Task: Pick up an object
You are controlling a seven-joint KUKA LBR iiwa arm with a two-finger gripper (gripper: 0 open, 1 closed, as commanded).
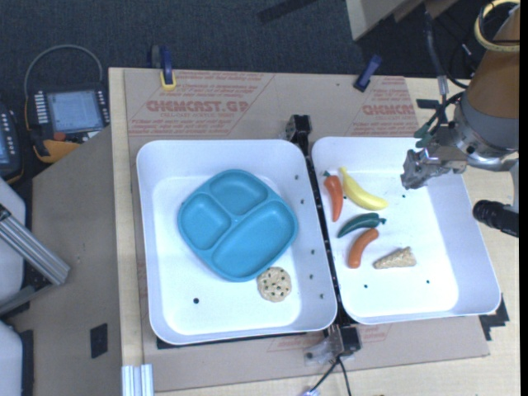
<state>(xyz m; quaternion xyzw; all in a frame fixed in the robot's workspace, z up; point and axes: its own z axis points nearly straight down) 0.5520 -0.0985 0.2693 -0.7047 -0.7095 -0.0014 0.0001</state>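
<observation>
The right bin (445, 299) holds a yellow banana (361, 190), a red-orange chili (333, 196), a dark green pepper (360, 223), an orange sausage-shaped piece (362, 247) and a tan bread wedge (395, 259). My gripper (415, 175) hangs over the bin's upper right part, to the right of the banana and apart from it. No object is visible between its fingers.
The left bin (165, 221) carries a blue divided plate (238, 223) and a chocolate-chip cookie (274, 284) just below it. Black clamps (298, 127) sit between the bins at the top and bottom. A pendant screen (73, 110) lies off the bench to the left.
</observation>
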